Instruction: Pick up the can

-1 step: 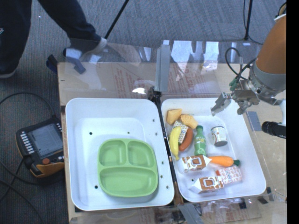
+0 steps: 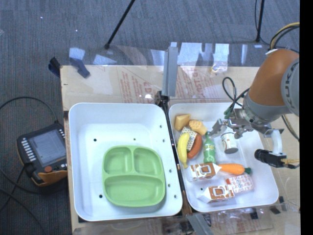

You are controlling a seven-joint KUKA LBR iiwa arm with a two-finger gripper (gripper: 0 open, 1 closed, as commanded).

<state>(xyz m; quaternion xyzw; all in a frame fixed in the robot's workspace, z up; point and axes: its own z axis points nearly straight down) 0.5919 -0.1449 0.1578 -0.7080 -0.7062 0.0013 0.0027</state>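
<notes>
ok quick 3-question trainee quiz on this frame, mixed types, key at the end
1. True or false: the green divided plate lies in the same bin as the can.
2. What lies directly beside the banana? A) hot dog B) carrot C) handheld controller
3. Fill in: the pincer is above the ____ bin in the camera view.

Key: 1 false; 2 A; 3 right.

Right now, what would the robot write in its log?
claw: over right bin | can: just below claw | grip: unclear | green tray: left bin
</notes>
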